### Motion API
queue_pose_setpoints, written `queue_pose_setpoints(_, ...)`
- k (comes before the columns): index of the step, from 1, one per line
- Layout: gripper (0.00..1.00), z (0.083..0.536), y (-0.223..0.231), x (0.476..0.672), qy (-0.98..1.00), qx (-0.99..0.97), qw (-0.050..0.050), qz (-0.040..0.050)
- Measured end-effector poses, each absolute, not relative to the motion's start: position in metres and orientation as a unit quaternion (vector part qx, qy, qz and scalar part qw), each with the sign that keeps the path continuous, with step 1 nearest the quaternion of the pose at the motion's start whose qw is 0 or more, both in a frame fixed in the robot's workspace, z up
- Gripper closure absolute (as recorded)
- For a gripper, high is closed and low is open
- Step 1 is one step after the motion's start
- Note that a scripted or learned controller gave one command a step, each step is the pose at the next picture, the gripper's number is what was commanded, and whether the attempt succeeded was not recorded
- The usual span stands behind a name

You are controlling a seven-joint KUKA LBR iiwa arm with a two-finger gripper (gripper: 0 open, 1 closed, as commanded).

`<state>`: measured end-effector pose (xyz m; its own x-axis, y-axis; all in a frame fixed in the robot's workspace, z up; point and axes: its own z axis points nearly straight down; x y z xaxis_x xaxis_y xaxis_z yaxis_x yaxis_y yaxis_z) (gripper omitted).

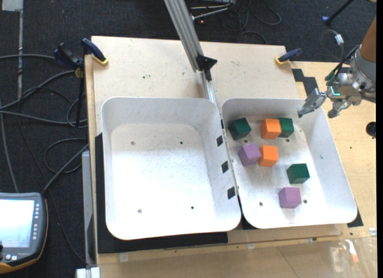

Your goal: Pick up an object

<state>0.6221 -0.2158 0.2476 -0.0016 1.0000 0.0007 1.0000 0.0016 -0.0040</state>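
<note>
Claw [319, 105] hangs over the right bin's [335, 151] top right rim with its 2 fingers apart, holding nothing; 7 blocks sit in that bin: 3 green [239, 128], 2 orange [271, 128], 2 purple [249, 153]; the left bin [119, 121] sits beside it on the worktop [149, 61].

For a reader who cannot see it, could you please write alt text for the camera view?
The gripper hovers open at the upper right rim of the right bin, holding nothing. That bin holds seven cubes: three green, two orange, two purple. The left bin sits beside it on the bench.
</note>
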Motion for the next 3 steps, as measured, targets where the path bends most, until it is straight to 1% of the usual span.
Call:
queue_pose_setpoints(1, 0.00, 0.250, -0.215, 0.623, -0.708, -0.706, 0.000, 0.0004)
queue_pose_setpoints(2, 0.00, 0.193, -0.224, 0.618, -0.707, -0.708, 0.002, 0.0018)
queue_pose_setpoints(3, 0.00, 0.150, -0.224, 0.618, -0.707, -0.707, 0.002, 0.0013)
